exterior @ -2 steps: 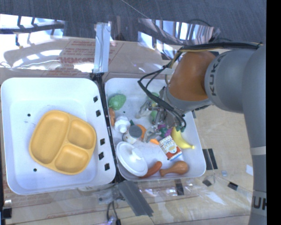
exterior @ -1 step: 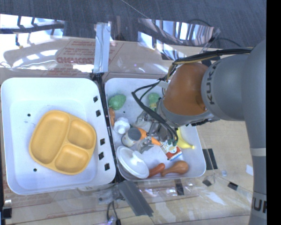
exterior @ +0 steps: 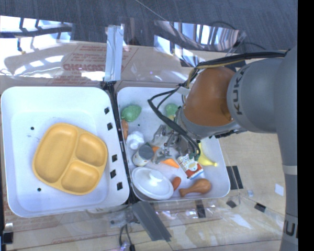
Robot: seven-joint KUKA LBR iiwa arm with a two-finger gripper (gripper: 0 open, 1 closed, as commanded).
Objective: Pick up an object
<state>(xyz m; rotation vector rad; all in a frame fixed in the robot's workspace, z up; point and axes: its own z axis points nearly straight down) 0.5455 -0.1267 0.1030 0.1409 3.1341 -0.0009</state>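
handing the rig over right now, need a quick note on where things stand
Gripper: down in the right bin, among the clutter; whether its fingers are open or shut cannot be told, and nothing is seen held.
Right bin contents: white bowl, drumstick, banana, two green pieces at the back, small carton, orange carrot pieces.
Left bin: yellow divided tray.
Done: arm has reached the pile.
Left: secure one object and lift it out.

Right bin [exterior: 220,156] partly under arm [exterior: 251,95]
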